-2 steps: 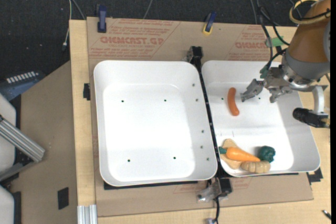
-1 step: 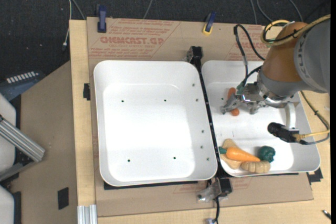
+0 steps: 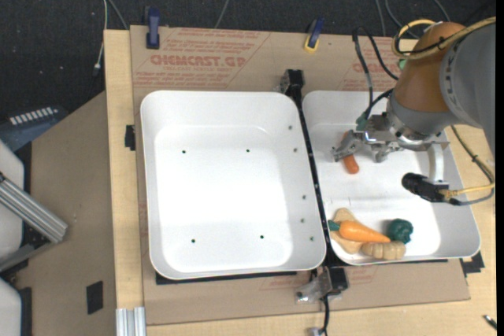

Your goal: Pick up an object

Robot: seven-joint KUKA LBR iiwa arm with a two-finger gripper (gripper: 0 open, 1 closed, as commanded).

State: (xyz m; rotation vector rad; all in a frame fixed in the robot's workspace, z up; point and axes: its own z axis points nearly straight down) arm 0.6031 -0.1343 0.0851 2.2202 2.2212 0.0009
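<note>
My gripper [image 3: 362,149] hangs low over the back left part of the right bin [image 3: 457,244], its two metal fingers spread apart and open. A small orange piece [image 3: 351,164] lies on the bin floor just in front of the left finger [image 3: 344,147], not between the fingers. At the bin's front edge lie an orange carrot [image 3: 359,231], a dark green item [image 3: 401,230], a tan lumpy item [image 3: 383,249] and a pale cream piece [image 3: 343,215], close together.
The left bin [image 3: 157,193] stands beside the right one, with their rims touching along the middle. A black plug with a yellow cable [image 3: 425,186] hangs off the arm over the right bin. Cardboard [image 3: 197,55] lies under both bins.
</note>
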